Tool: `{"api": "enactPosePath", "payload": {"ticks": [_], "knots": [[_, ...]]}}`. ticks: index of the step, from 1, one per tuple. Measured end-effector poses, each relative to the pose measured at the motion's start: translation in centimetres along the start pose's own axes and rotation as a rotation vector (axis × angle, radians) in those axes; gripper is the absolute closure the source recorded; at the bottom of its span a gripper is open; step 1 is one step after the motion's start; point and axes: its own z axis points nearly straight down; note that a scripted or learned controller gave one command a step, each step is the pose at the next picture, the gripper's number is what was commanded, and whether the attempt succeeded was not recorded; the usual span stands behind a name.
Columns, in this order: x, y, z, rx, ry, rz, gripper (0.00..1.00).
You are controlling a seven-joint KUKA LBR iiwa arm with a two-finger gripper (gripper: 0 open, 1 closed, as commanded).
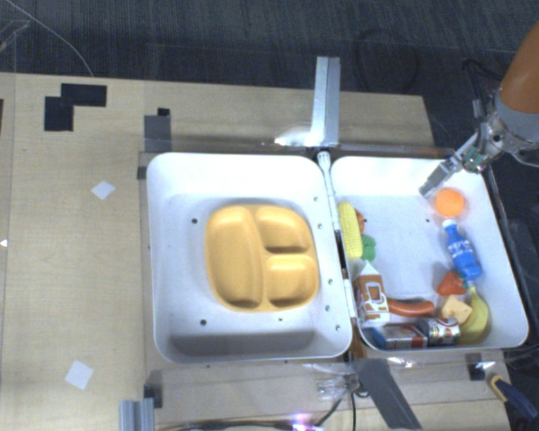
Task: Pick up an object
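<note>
The right bin (404, 182) holds several small objects. An orange ball (450, 203) lies near the far right, with a blue bottle (463, 254) just in front of it. A yellow corn cob (349, 230) lies along the left wall beside a green piece (367, 245). Toward the front are a small carton (370, 296), a red sausage (410, 308), a can (420, 334), a banana (474, 320) and a red piece (451, 285). My gripper (436, 182) reaches in from the upper right, its tip just above and left of the orange ball, with nothing seen held.
The left bin (175, 214) holds a yellow divided tray (259, 257). A metal post (327, 97) stands behind the wall between the bins. The arm's orange band (532, 70) hangs over the right bin's far right corner.
</note>
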Motion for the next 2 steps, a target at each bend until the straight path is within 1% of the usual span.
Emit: {"api": "enactPosePath", "payload": {"ticks": [1, 2], "knots": [[-0.2, -4.1, 11.4, 0.0, 0.006, -0.234, 0.0], [2.1, 2.5, 11.5, 0.007, 0.008, -0.128, 0.0]]}}
